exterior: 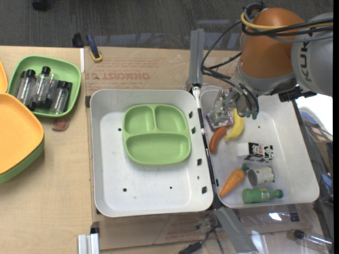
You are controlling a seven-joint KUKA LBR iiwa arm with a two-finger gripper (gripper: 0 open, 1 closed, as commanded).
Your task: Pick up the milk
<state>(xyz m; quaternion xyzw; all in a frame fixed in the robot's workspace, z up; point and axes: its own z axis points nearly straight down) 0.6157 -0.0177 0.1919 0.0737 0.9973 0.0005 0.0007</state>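
The milk is a small white carton with black cow patches. It lies on its side in the right bin, right of the middle. My gripper hangs at the bin's far left corner, above and to the left of the milk and apart from it. Its fingers stand open over the upper end of a yellow banana, with nothing gripped between them. A small purple item lies just left of the fingers.
A red chili lies beside the banana. In front of the milk are a carrot, a grey can and a green bottle. The left bin holds a green divided plate. Trays lie on the bench at far left.
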